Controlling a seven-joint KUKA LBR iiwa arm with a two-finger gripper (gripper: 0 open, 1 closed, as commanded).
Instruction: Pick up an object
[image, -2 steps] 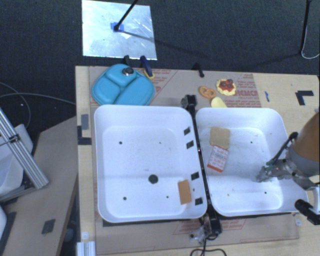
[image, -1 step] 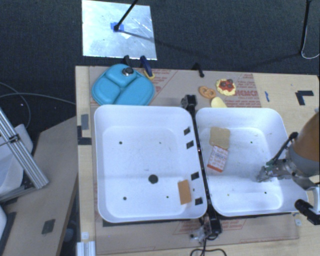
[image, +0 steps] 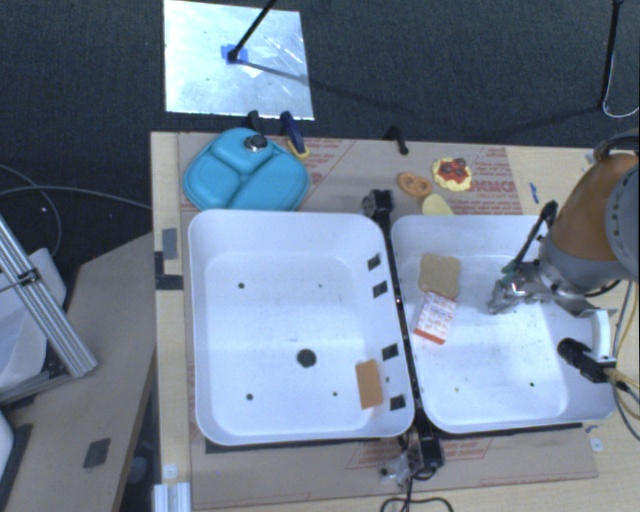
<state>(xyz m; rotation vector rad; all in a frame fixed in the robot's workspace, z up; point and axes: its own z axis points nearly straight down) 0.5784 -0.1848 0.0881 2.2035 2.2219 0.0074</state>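
My gripper (image: 505, 297) hangs low in the right bin (image: 500, 400), near its middle right, with the arm coming in from the right. To its left lie a tan square piece (image: 439, 273) and, just below that, a white and red packet (image: 434, 319). The gripper stands apart from both, with nothing seen between its fingers. In the left bin (image: 250, 400) a brown block (image: 369, 383) lies near the lower right corner and a small dark round object (image: 306, 358) sits near the middle.
A blue divided tray (image: 245, 172) sits behind the left bin. Small toy foods (image: 453, 173) lie on the cardboard behind the right bin. A black divider (image: 398, 300) runs between the bins. A foil sheet (image: 238, 58) lies on the floor beyond.
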